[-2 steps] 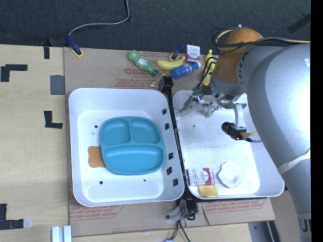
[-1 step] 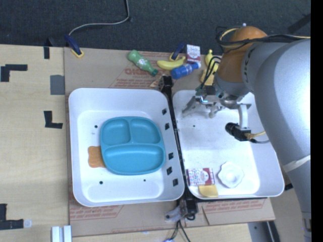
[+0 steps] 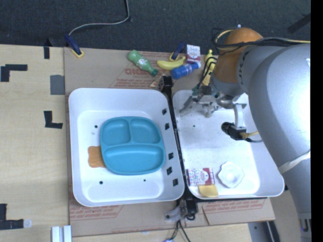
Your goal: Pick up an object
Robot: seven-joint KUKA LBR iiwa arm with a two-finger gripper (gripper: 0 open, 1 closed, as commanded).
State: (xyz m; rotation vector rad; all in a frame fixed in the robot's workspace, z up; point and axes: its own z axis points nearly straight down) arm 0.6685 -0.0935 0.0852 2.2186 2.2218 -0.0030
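Gripper near right bin far edge

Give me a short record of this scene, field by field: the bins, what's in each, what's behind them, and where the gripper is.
left bin: blue divided plate, orange piece tucked at its left edge
right bin: small carton, yellow block, white round item
behind bins: green bottle, banana, blue bottle
gripper: over right bin's far end, nothing seen held

blue divided plate fills the left bin; the hand hangs over the right bin.
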